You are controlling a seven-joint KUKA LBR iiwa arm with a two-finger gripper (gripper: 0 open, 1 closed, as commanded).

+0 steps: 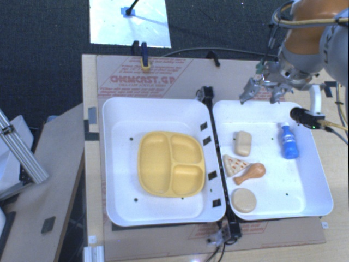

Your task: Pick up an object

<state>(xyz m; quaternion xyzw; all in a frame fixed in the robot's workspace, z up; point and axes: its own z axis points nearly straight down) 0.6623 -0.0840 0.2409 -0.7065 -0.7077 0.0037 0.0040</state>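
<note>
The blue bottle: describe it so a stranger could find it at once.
Take the right bin of the two white bins. Its toy food sits along the left side, by the divider; the blue bottle lies apart near the right wall. It is the only blue thing there, with a white cap.

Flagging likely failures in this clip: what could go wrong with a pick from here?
The waffle piece, drumstick and round cookie lie bunched near the right bin's left wall, so a grasp may nudge neighbours or catch two. The blue bottle lies flat and may roll.
</note>
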